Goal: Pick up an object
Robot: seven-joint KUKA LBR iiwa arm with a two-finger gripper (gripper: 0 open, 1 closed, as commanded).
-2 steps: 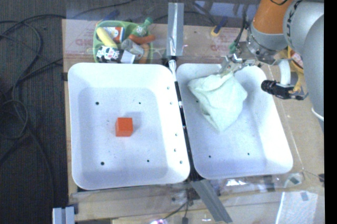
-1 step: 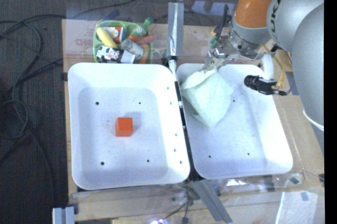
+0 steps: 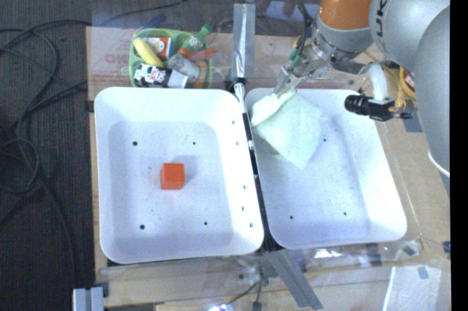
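Note:
A pale green cloth (image 3: 291,128) hangs over the upper left part of the right bin (image 3: 365,222), lifted at its top corner. My gripper (image 3: 285,88) is shut on that corner, with the cloth draping down and to the right below the fingers. The arm comes in from the upper right, its orange band above the wrist. A small orange-red cube (image 3: 172,175) lies on the floor of the left bin (image 3: 124,229), far from the gripper.
A green basket (image 3: 136,61) with several small toys stands behind the left bin. A metal post (image 3: 242,39) rises between the bins at the back. Cables trail over the dark floor at the left and top.

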